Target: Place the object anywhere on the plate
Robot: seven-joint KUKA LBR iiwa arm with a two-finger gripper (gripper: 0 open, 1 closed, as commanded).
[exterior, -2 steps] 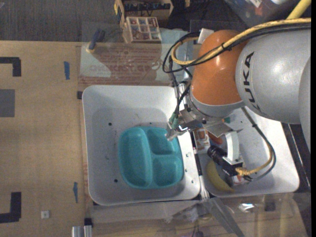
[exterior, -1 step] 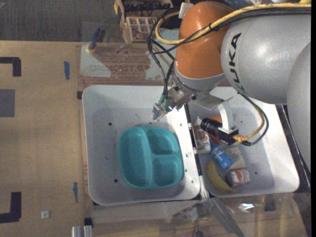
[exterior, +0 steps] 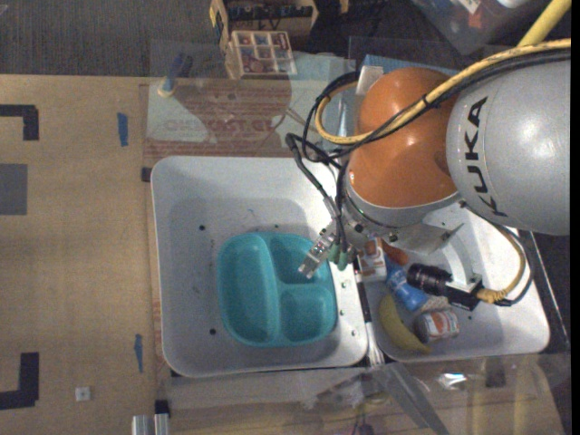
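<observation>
My hand [exterior: 319, 256] hangs over the right rim of the teal plate [exterior: 272, 290], which lies in the left bin [exterior: 181, 243]; whether it grips anything I cannot tell. In the right bin [exterior: 530, 329], by its near edge, lie a banana [exterior: 399, 326], a small can [exterior: 439, 324] and a blue item [exterior: 401, 288]. Behind the bench [exterior: 72, 243], cardboard boxes [exterior: 261, 25] stand on dark carpet [exterior: 100, 21].

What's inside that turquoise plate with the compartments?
The teal plate shows bare compartments. The gripper hangs over its upper right corner, hiding that bit.
</observation>
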